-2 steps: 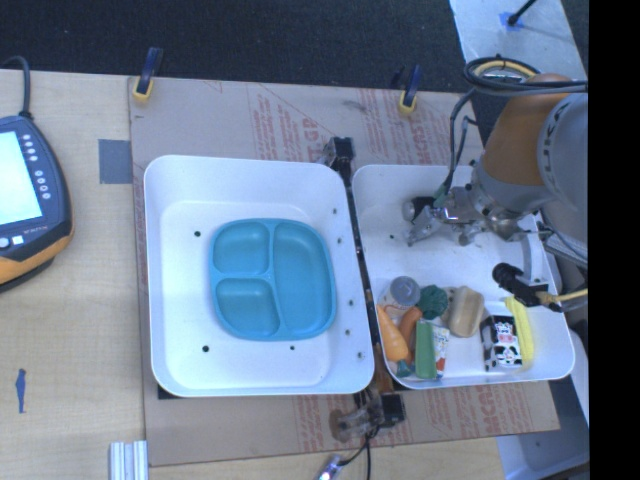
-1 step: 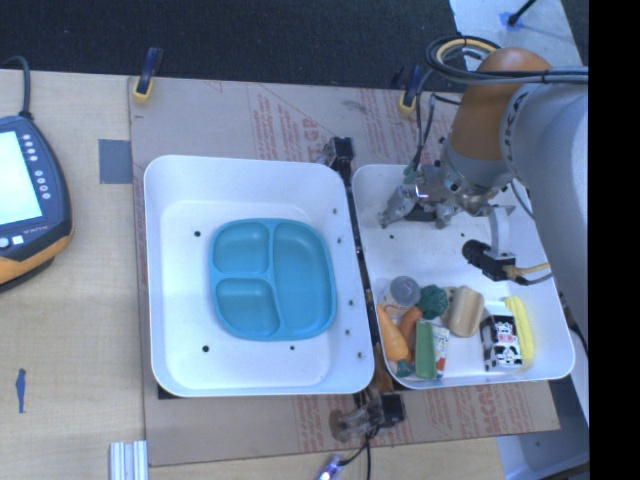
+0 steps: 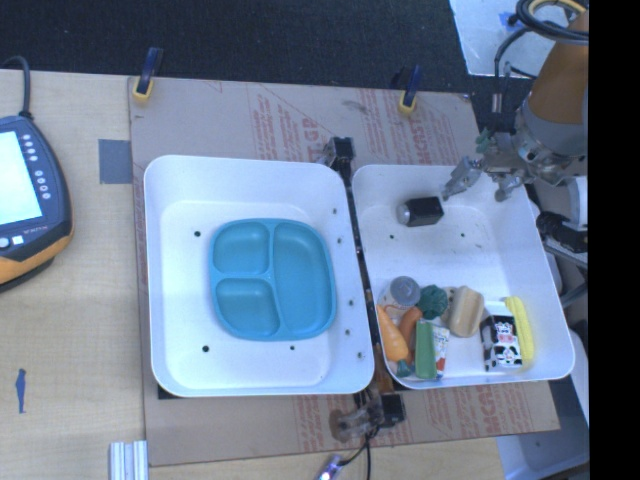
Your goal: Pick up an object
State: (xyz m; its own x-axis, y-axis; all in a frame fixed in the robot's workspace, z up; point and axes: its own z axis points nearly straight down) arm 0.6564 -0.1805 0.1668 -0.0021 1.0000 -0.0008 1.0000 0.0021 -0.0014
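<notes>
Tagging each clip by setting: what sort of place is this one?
Most likely a robotics lab bench set up for bin picking: two white bins on clamped cardboard, a teach pendant on the left, and a grey arm reaching in over small toys.

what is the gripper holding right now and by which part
Nothing. The gripper hangs over the far end of the right bin with no object between its fingers; the dark block lies apart from it on the bin floor.
</notes>
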